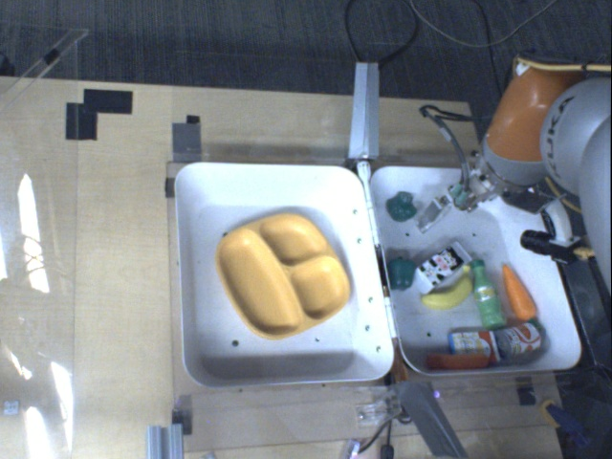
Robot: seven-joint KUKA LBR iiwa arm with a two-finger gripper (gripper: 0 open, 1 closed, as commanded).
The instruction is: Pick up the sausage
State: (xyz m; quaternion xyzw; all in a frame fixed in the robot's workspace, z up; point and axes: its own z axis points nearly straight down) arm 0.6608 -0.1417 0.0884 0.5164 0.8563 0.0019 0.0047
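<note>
Two white bins sit side by side on the desk. The left bin (191, 285) holds a yellow three-lobed bread-shaped toy (282, 273). The right bin (564, 338) holds the sausage (457, 360) — a dark red rod lying along the near wall, just below a can (497, 342) — plus a banana (448, 296), green bottle (487, 296) and carrot (519, 294). The end effector (457, 199) hovers over the bin's far part, well apart from the sausage; whether it is released or clenched cannot be told.
</note>
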